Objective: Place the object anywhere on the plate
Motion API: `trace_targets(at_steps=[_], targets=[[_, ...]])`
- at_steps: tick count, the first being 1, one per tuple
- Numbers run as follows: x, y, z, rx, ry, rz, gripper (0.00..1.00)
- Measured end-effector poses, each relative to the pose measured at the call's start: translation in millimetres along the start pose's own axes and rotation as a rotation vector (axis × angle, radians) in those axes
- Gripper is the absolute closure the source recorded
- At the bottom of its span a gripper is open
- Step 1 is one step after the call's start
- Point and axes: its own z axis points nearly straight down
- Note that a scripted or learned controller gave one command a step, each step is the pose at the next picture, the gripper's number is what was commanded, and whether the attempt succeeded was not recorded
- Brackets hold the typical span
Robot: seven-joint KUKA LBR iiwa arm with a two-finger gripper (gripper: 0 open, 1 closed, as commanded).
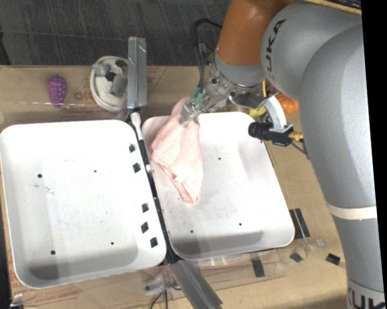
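- In the camera view, the arm [307, 75] is reaching in from the right side of the frame, its orange band sitting near the top centre
- The gripper [191, 110] is hanging over the upper left corner of the right bin [251, 206], and its fingers appear to be pinching the top edge of the pink cloth [177, 155] (the jaws are looking narrow, closed on a bunched fold of fabric)
- The pink cloth is draping down from that pinch point along the left side of the right bin, its lower end trailing toward the middle of the bin floor; whether that end is resting on the floor or hanging just above it, I cannot tell
- The left bin [70, 200] is lying in the left half of the frame, just beside the right bin, with a dark divider between them
- Above the left bin, on the bench at the upper left of the frame, a small purple object [57, 90] is sitting, and a white round item [110, 82] is lying nearby to its right
- Judging the task: the cloth is seeming gripped and partly raised, so the pick looks underway; I am not making out a plate with any certainty, so carrying and releasing are remaining to be done
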Motion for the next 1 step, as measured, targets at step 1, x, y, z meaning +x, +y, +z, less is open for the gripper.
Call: trace_targets(at_steps=[1], targets=[[58.6, -2.2, 2.5, 0.003, 0.0, -0.405, 1.0]])
